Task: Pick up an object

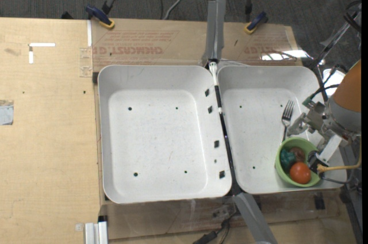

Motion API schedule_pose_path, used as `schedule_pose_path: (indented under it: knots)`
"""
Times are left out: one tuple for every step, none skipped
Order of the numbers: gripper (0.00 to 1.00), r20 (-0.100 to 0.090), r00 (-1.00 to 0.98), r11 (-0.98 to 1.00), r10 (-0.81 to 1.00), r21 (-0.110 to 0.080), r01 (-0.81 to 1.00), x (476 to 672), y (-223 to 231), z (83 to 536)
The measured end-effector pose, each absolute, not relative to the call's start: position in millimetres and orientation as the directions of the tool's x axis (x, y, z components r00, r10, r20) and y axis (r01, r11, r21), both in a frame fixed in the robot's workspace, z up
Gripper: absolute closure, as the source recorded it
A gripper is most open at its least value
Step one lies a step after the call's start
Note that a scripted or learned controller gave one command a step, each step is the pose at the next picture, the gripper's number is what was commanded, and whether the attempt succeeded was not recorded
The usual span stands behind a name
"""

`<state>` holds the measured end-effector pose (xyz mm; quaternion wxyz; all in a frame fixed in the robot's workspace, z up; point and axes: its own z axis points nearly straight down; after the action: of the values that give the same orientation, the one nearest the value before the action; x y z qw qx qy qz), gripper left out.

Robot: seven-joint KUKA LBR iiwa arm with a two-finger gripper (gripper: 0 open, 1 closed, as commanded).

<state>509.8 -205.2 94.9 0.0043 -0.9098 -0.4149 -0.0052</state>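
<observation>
In the right bin (253, 133), a small green bowl (281, 161) sits in the near right corner. It holds a red-orange ball (299, 172) and a dark teal item (288, 154) beside a brownish one. A silver fork (287, 112) lies just beyond the bowl, tines pointing away. My gripper (315, 134) reaches in from the right, low over the bowl's far right rim and close to the fork's handle. Nothing is visibly held in it.
The left bin (155, 139) lies beside the right one, with a grey divider bar (215, 35) running between them at the back. Cables (336, 167) hang off the wrist near the right bin's wall. Two clamps (100, 15) hold the cardboard behind.
</observation>
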Motion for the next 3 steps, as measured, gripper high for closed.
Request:
schedule_pose_path:
  knots:
    - [0.0,-0.003,0.788,-0.788,0.616,-0.002,0.616,604.4,-177.9,91.5]
    - [0.0,-0.004,0.871,-0.871,0.491,-0.005,0.491,522.1,-133.3,90.5]
    - [0.0,0.009,0.826,-0.825,0.564,-0.022,0.564,510.8,-210.6,92.7]
